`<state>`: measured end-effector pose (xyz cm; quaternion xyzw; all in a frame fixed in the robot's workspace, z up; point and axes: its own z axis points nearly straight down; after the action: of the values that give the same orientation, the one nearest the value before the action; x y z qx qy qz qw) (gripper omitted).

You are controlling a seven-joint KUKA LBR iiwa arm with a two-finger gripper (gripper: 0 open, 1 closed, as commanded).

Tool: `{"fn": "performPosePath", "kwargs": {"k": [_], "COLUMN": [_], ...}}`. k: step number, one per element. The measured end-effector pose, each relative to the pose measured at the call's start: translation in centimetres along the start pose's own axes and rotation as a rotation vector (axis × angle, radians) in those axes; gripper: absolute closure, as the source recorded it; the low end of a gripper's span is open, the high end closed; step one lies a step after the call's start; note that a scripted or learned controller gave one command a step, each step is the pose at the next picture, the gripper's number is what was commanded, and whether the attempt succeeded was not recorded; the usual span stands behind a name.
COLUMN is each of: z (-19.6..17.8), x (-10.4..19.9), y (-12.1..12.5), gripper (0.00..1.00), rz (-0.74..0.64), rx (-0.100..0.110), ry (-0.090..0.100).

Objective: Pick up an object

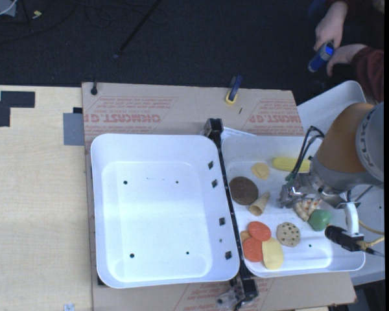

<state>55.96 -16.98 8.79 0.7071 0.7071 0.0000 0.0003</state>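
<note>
Two white bins sit side by side on your tabletop [39,193]; the right bin [311,261] holds the toy food. Your gripper [292,196] is low among it, beside the cone [260,203] and a pale lumpy piece [306,207] (whether the jaws are spread or pinching, I cannot tell). Centre over one item, well off the brown cookie [244,190] and green ball [319,220], then descend straight and close gently.

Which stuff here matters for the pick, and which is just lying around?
Job:
gripper
right bin
brown disc
cone
cookie
red disc
green piece

Lying about:
left bin
clamp
person's hands
</note>
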Motion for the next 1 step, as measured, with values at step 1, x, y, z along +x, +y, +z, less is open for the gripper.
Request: {"fn": "performPosePath", "kwargs": {"k": [1], "z": [-0.09], "x": [0.75], "y": [8.82], "gripper": [1.0], "rz": [-0.003], "rx": [-0.006], "ry": [-0.001]}}
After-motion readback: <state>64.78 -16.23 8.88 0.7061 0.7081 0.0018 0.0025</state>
